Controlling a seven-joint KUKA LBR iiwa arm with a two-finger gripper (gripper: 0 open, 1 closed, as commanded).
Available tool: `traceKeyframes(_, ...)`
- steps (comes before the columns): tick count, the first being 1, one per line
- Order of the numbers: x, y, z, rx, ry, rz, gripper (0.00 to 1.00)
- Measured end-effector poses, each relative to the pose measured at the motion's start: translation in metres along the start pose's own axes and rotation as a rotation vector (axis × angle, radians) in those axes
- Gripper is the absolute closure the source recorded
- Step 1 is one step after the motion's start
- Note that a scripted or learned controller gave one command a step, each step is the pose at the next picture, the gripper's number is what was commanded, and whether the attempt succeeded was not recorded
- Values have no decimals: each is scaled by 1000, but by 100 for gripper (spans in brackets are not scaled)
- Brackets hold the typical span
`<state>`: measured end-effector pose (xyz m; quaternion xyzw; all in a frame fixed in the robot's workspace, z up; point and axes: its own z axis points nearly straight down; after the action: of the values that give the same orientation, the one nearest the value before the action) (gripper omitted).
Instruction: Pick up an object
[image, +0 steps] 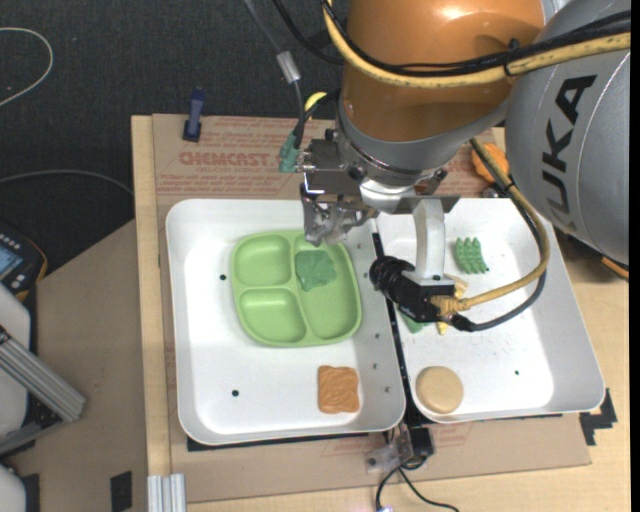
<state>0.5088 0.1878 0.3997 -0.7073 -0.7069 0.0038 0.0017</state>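
Observation:
My gripper (323, 230) hangs low over the left bin (200, 300), at the upper right edge of a green divided plate (270, 300). Just below the gripper tip, a dark green leafy toy piece (316, 270) lies in the plate's long right compartment. An orange waffle-like piece (338, 389) lies near the left bin's front right corner. In the right bin (540, 340) sit a green ridged piece (470, 254) and a round tan biscuit (439, 389). The arm's bulk hides the bins' far middle.
A black fitting with a brass hose (420, 290) hangs across the divider between the bins, with a small green thing partly hidden beneath it. A blue clip (193, 113) lies on the cardboard behind the left bin. Cables run behind the bench.

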Motion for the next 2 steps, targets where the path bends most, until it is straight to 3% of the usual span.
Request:
traceKeyframes(1, 39, -22, 2, -4, 3, -6, 100)
traceKeyframes(2, 35, -7, -95, -20, 9, -2, 100)
